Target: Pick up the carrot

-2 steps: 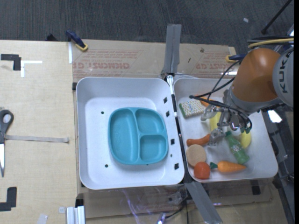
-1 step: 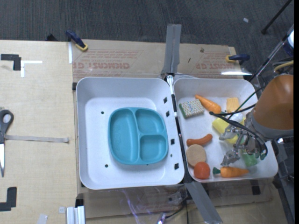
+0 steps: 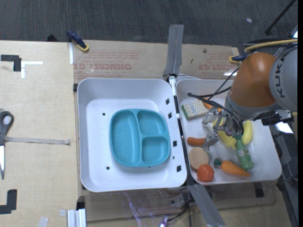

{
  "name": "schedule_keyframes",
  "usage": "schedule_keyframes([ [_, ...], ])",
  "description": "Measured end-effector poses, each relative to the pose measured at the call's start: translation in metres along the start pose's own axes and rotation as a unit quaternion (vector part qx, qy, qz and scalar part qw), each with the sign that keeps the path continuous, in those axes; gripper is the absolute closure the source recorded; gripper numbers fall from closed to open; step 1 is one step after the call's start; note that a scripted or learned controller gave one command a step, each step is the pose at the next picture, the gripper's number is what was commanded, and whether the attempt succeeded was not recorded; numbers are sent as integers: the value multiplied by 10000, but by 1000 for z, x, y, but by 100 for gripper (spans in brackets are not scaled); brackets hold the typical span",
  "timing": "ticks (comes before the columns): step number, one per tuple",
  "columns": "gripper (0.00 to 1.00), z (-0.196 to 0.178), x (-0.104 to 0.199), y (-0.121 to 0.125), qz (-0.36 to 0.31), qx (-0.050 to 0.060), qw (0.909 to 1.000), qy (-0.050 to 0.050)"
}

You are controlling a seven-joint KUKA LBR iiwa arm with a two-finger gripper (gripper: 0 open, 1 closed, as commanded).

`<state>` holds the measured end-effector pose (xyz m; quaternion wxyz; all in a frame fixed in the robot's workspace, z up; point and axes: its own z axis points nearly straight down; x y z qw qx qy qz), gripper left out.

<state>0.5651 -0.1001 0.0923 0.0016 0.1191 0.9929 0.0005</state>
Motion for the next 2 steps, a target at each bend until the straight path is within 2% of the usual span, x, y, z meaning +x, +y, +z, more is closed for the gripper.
schedule_keyframes([
  [1,0,-1,-52,12,1434,8,9897,-12],
  [2,0,2,-84,6,2245,23,9745,46],
])
